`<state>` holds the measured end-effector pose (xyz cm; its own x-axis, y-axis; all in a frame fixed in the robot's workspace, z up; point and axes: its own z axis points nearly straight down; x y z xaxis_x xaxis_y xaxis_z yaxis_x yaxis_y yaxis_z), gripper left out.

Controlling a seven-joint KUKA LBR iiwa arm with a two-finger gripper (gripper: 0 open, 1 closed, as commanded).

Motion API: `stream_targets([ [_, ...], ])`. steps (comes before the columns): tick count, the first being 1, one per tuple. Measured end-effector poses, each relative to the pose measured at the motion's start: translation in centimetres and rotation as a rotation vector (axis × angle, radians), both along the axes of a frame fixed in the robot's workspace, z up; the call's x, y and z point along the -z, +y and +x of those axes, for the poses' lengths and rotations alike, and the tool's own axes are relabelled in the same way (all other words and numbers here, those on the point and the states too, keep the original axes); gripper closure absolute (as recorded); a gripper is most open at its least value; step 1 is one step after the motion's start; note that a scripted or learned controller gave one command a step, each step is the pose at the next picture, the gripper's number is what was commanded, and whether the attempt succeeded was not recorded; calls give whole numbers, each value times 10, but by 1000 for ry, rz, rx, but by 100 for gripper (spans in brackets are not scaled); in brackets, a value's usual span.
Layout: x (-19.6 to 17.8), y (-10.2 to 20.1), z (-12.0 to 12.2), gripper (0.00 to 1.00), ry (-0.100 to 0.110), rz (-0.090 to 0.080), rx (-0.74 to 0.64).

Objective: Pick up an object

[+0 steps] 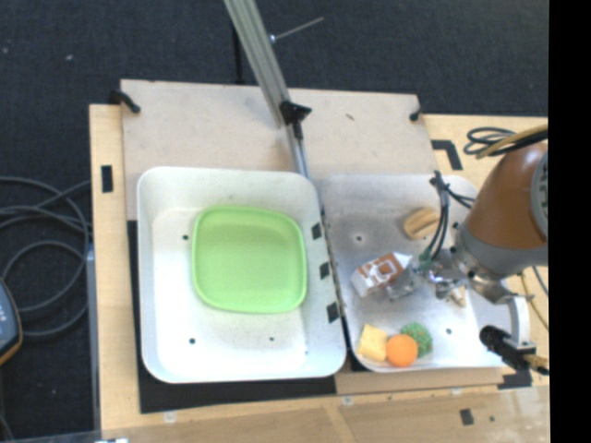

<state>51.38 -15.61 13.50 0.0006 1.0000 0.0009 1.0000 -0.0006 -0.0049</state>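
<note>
My gripper (427, 279) reaches down into the right bin (369, 201) from the right, under the orange-banded wrist. It sits right beside a small red-and-white packet (379, 270), close to or touching its right end. A tan, bread-like piece (420, 220) lies farther back in the same bin. Along the front edge lie a yellow block (373, 343), an orange ball (401, 351) and a green broccoli-like piece (421, 336), bunched together.
The left bin (162, 247) holds a square green plate (249, 258). A metal pole (263, 53) slants up from the divide between the bins at the back. Cables (489, 139) lie on the bench at the right rear.
</note>
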Motion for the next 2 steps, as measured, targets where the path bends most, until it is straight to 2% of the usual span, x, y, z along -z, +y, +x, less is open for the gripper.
stream_targets([
  [1,35,0,0,0,-4,-1,0],
  [2,23,-1,1,100,-9,-2,2],
])
